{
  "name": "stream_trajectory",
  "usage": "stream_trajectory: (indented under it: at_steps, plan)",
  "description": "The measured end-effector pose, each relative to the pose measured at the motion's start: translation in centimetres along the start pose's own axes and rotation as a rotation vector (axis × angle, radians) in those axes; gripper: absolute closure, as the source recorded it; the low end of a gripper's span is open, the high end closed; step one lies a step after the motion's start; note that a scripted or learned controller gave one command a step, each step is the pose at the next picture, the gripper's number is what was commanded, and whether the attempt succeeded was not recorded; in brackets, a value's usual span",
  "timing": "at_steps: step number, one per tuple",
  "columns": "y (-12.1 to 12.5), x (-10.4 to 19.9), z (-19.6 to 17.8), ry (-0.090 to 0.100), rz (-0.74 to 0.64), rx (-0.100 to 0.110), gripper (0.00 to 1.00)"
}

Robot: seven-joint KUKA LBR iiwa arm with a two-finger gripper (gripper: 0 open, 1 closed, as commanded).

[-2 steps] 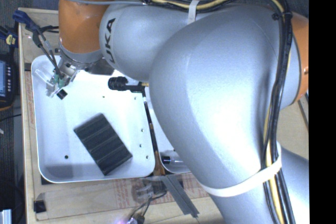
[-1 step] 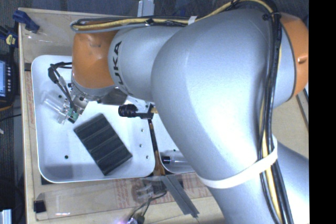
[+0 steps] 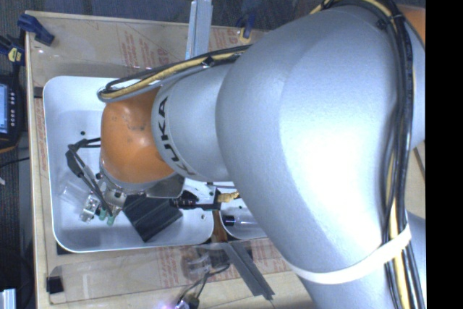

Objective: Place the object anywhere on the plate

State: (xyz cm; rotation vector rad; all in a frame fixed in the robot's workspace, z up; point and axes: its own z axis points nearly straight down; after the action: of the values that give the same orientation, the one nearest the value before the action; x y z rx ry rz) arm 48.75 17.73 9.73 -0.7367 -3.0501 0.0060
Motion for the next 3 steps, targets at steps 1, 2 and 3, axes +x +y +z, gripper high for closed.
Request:
stream_trajectory:
  at_steps: [1,2,3]
  plan:
    - [5.3,-1.5,-10.3,-0.004,-0.188,-0.004,1.0]
    - [2.2,1.5,0.1,-0.019,-0.233,0.006,1.0]
    - [1.5,2.0,-17.6,-0.006,-0.282,-0.007,1.0]
